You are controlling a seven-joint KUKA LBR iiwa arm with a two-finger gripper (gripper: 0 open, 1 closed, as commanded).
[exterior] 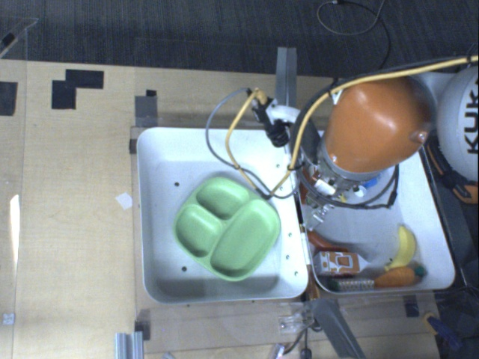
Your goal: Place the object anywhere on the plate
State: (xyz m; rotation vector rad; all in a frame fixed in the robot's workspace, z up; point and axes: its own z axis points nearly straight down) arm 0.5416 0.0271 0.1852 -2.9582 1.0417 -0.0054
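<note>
The arm's orange band (376, 128) hangs over the right bin (441, 271), and the fingers (323, 204) sit beneath it, mostly hidden, so how far they stand open cannot be told. To their left, in the left bin (161, 223), lies the green plate (228, 226) with three compartments — nothing on it. Below the fingers, along the right bin's near wall, rest a small brown carton (337, 262), a banana (405, 247) and a carrot (395, 277).

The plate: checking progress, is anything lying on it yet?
No. The green plate shows three bare compartments; the banana lies in the right bin.
</note>
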